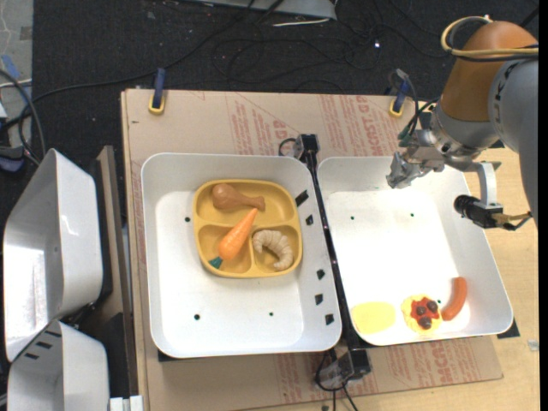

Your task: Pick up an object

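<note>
Well, gripper (402,175) over right bin (479,255), fingers too blurry.

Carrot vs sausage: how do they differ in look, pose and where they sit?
The carrot is orange and tapered with a green end; the sausage is red-orange, rounded at both ends, and looks smaller. The carrot lies in a compartment of the yellow plate in the left bin; the sausage lies on the right bin's floor. Both lie flat, slanted the same way.
</note>
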### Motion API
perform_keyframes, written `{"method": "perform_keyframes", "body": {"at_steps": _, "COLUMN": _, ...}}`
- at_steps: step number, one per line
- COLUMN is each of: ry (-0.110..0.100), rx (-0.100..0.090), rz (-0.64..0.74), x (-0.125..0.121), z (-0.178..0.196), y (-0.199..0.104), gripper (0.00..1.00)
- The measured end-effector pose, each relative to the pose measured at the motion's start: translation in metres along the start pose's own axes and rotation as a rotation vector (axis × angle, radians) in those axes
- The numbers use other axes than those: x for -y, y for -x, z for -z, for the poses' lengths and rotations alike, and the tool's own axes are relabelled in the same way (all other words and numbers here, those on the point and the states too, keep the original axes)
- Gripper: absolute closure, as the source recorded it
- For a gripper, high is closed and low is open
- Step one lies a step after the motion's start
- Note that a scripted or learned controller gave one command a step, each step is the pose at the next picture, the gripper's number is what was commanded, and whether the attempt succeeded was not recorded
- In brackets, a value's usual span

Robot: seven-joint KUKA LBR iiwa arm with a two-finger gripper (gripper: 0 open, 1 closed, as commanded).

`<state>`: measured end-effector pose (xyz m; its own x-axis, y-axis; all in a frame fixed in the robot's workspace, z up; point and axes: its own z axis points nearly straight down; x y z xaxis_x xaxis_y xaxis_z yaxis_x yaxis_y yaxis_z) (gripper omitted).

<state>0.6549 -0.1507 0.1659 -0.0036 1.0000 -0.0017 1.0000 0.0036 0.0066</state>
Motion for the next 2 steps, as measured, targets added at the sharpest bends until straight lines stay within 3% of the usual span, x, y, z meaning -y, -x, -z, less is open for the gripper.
{"method": "perform_keyframes", "body": {"at_steps": 1, "ry": -0.001, "rx": 0.0, "rz": 0.0, "x": 0.007, "z": 0.058, "y": -0.003, "gripper": 1.0}}
{"method": "perform_keyframes", "body": {"at_steps": 2, "ry": -0.002, "rx": 0.0, "rz": 0.0, "x": 0.006, "z": 0.079, "y": -0.003, "gripper": 1.0}}
